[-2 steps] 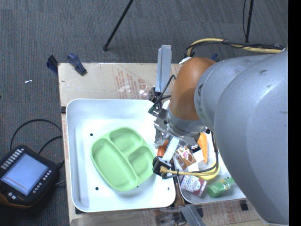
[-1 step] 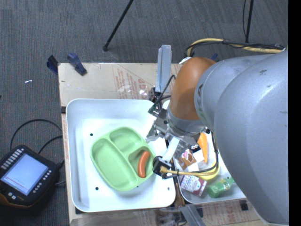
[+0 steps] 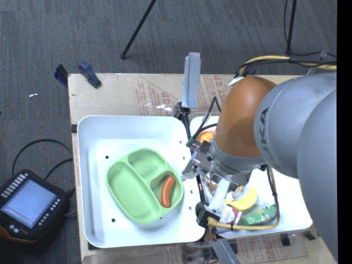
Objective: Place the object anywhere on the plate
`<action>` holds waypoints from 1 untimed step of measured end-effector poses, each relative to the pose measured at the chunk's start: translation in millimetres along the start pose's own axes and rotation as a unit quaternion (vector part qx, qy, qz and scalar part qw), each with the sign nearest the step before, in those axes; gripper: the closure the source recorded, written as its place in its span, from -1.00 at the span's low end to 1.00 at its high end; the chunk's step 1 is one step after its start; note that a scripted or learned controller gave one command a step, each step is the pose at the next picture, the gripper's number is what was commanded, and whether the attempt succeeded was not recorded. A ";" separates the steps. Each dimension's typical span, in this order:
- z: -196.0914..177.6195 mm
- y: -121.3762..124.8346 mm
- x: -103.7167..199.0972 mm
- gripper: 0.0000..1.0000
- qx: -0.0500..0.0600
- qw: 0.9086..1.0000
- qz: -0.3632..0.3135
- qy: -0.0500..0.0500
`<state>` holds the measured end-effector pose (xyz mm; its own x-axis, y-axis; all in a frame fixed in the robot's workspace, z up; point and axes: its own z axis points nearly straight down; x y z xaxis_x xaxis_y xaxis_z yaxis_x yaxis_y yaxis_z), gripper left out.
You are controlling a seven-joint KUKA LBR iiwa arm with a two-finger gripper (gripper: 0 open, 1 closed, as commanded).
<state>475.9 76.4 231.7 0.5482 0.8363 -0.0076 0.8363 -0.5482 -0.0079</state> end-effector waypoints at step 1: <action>0.7 -7.3 15.2 -1.00 0.000 1.000 -0.001 0.000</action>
